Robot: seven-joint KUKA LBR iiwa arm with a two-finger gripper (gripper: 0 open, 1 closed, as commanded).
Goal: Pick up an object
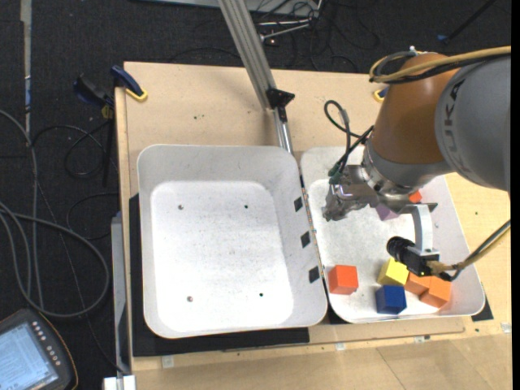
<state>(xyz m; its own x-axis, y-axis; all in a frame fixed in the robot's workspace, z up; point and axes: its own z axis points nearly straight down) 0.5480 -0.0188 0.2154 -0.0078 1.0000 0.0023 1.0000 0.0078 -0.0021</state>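
Hovering low over the right bin (455, 218), the end effector (337, 204) sits near that bin's left wall, and whether it is open or closed I cannot tell; nothing shows in it. The likely targets lie toward the camera from it: an orange cube (343, 279) closest, then a yellow block (393, 273), a blue cube (391, 299) and 2 more orange pieces (431, 289) packed together, so a descent there may nudge neighbours or close on 2 at once. The wall just beside the end effector could catch it, while the left bin (154, 218) offers open room.
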